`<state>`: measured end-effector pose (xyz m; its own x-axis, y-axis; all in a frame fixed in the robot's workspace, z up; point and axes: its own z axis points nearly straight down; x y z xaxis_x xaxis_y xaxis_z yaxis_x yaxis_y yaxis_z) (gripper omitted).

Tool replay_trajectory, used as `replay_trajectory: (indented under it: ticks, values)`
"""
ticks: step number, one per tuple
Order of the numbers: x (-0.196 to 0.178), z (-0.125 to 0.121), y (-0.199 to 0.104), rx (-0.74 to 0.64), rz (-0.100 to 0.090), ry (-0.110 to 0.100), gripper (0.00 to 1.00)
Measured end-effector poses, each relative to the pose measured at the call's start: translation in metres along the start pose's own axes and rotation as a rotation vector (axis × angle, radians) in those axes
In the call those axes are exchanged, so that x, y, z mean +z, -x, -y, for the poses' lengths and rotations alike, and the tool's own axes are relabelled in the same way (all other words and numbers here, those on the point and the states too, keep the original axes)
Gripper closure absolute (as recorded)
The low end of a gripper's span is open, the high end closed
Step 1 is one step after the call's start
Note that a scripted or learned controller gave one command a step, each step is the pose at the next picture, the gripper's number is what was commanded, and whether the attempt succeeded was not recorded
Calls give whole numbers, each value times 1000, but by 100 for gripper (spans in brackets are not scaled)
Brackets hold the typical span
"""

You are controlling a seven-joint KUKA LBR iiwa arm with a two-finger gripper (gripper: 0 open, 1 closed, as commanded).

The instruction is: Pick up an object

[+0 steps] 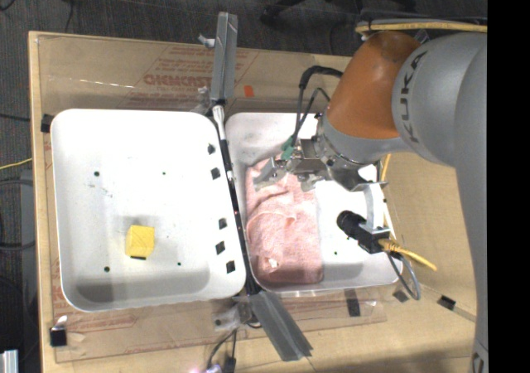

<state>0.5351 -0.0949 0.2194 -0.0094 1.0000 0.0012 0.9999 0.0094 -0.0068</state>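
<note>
Grey arm (431,89) with orange band reaching in from right, wrist hanging over right bin (352,259). Left bin (91,139) lying beside it, metal divider (228,172) running between them. Pink cloth (286,234) lying crumpled in right bin, against its left wall. Gripper (277,174) sitting low at cloth's upper end, touching it; open or closed, cannot tell. Yellow block (140,241) sitting alone in left bin, well apart from gripper.
</note>
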Motion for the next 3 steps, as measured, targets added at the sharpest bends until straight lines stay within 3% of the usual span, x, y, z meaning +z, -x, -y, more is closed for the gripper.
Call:
replay_trajectory:
  ticks: [1, 2, 3]
  values:
    - [81, -36, 4, 8, 6, 30, 0]
    - [89, -80, 29, -126, -34, -39, 0]
    - [118, -104, 46, -16, 2, 19, 0]
